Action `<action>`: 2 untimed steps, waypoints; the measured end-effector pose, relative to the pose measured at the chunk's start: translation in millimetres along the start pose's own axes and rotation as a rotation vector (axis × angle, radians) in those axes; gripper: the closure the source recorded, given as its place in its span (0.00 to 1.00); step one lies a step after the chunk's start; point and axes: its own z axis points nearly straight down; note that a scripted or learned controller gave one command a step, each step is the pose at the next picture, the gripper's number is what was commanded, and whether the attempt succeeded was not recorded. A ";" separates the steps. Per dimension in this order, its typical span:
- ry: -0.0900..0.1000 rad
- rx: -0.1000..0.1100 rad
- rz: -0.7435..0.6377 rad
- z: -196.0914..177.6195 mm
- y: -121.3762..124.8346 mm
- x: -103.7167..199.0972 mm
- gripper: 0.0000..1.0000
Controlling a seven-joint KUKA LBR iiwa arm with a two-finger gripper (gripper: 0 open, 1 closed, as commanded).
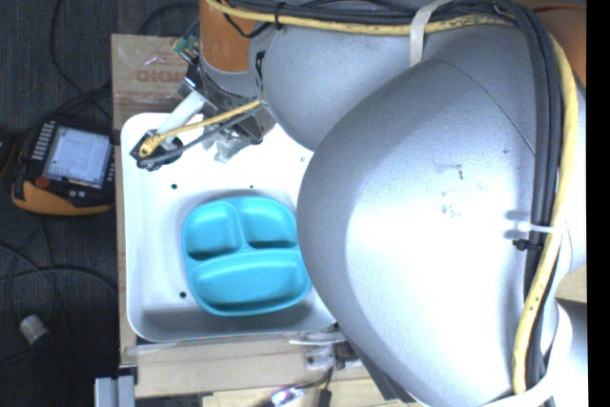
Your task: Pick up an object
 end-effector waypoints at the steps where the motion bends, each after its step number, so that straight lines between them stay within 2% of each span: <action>1: 0.001 0.000 0.186 -65.9 38.6 -1.7 1.00; 2: 0.000 0.000 0.188 -65.8 38.9 -1.9 0.00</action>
